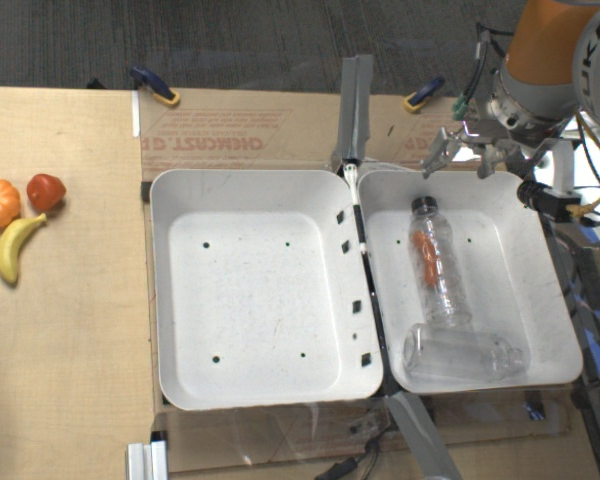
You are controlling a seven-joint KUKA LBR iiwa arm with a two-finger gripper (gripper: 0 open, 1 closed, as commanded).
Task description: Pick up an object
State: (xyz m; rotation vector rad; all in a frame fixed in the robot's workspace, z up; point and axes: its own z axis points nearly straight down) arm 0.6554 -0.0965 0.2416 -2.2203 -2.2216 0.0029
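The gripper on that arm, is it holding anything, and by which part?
Nothing. The gripper hangs open over the right bin's far rim, apart from the clear plastic bottle lying in that bin.

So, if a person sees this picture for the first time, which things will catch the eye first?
Probably the clear plastic bottle with orange inside, lying in the right bin, with a clear glass on its side just below it. The gripper hangs over that bin's far edge, open and holding nothing. Far left, bright toy fruit sits on the bench.

Robot lab: bench [60, 368], white bins [165, 268].
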